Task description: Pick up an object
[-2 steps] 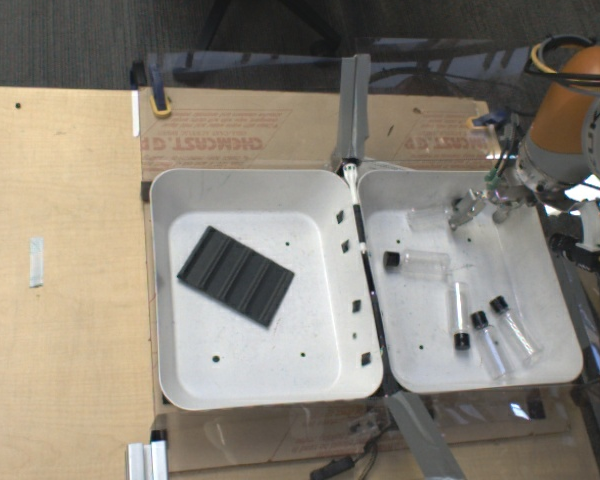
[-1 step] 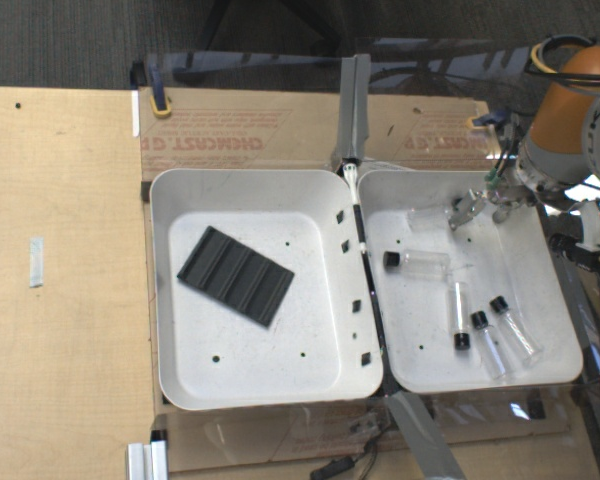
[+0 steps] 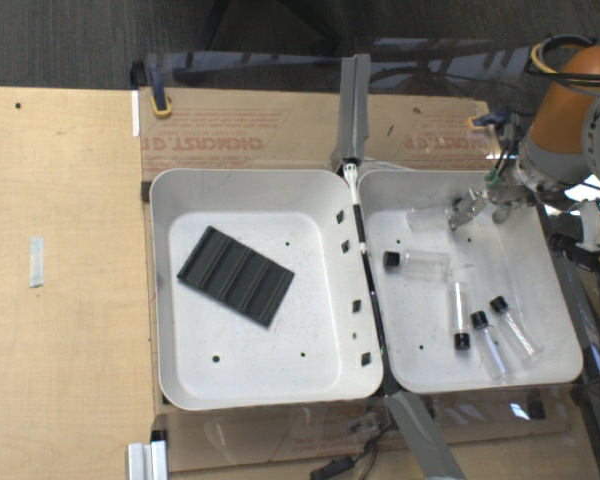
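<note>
Camera view from above shows a bench with two shallow white bins side by side. The left bin (image 3: 180, 368) holds one thing, a flat black ribbed panel (image 3: 236, 275) lying at a slant near its middle, well apart from every wall, so it looks reachable from any side.

The right bin (image 3: 550, 368) holds several clear plastic vials scattered loosely, as if tipped in. One vial with a black cap (image 3: 416, 261) lies on its side near the bin's left wall. A thin vial (image 3: 460, 316) lies lengthways below it, its black cap towards the bin's near edge. Two more black-capped vials (image 3: 499, 338) lie close together, slanting towards the bin's near right corner. A further clear piece (image 3: 426, 219) near the far wall is too faint to name.

The arm (image 3: 565, 108), grey with an orange band, reaches in from the right. Its gripper (image 3: 472, 209) hangs low over the far part of the right bin, beside the faint clear piece; the state of the end effector cannot be told, and nothing can be seen held in it. Judging by its position, it is probably aimed at something in that far corner. Clear plastic on white may be hard to grasp and easy to miss.
</note>
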`<state>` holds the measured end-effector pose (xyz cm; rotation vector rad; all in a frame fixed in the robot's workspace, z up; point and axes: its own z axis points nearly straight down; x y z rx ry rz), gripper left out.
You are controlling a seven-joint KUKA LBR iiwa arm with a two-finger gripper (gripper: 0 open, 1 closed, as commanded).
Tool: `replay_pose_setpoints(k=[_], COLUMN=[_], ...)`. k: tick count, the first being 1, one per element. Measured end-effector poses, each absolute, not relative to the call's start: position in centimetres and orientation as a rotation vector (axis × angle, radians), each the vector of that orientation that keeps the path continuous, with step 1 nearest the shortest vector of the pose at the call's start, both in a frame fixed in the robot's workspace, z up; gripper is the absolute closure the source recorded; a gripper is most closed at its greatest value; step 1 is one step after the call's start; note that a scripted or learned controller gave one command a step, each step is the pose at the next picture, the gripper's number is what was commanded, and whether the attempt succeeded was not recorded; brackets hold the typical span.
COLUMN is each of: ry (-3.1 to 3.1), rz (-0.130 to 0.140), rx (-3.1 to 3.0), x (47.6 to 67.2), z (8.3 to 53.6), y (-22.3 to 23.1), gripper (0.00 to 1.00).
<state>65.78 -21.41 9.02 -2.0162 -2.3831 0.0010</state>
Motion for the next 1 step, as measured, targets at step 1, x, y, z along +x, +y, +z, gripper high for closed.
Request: replay_pose_setpoints(k=[1], ry=[-2.383], rz=[0.001], rx=[-2.016], x=[65.78], z=[9.02], y=[-21.41], gripper=[0.0])
